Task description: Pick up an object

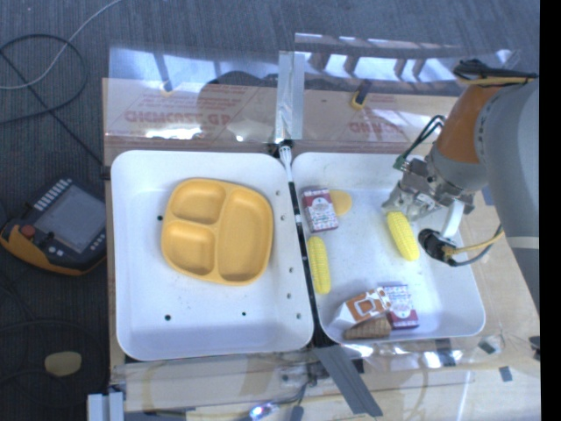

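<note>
My gripper (410, 202) hangs over the back right part of the right bin (465, 310), reaching in from the right. Just in front of its tip lies a yellow corn cob (403, 236), and whether the two touch is unclear. A second corn cob (320, 265) rests along the bin's left wall. Behind that cob stands a red carton (320, 210) with a small yellow piece (341, 203) beside it. Near the front edge sit an orange packet (367, 306), a red and white box (400, 306) and a brown wedge (368, 327).
The left bin (140, 323) holds a yellow divided plate (217, 231). A metal divider post (289, 95) rises behind the seam between the bins. A control pendant (57, 228) lies on the floor at the left. A cable (465, 251) loops beside the gripper.
</note>
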Robot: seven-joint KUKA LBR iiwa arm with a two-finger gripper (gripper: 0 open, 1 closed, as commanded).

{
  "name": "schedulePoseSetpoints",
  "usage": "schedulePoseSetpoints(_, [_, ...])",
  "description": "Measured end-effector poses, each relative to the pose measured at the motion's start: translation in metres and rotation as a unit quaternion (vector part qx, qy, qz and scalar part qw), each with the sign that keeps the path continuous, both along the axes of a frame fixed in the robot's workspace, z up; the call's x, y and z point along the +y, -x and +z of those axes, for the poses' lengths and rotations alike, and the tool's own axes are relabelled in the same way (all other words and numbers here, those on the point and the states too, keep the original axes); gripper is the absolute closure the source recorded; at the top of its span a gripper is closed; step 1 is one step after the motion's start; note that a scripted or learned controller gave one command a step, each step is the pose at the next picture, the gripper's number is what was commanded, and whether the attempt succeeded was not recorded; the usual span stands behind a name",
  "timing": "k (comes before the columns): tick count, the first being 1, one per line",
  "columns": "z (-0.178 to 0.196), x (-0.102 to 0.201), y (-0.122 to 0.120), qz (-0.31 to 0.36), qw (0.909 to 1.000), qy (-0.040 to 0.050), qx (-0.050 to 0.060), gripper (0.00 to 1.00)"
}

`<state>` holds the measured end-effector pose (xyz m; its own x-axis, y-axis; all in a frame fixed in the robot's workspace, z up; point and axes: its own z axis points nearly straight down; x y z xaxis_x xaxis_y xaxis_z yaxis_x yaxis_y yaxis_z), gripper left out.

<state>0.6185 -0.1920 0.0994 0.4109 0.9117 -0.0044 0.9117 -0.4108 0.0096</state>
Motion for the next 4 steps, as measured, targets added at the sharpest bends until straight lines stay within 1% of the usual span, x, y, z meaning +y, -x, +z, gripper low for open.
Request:
schedulePoseSetpoints(1, [-0.01,-0.013,-0.007,-0.033,0.9994,-0.0038,0.0,1.0])
schedulePoseSetpoints(2, [0.087,0.039,-0.048,0.01,0.9999,-0.0025,0.004,1.0])
schedulePoseSetpoints(3, [0.087,0.039,-0.048,0.009,0.9999,-0.0022,0.005,0.0])
schedulePoseSetpoints(4, [0.102,0.084,-0.05,-0.058,0.9983,-0.0034,0.005,0.0])
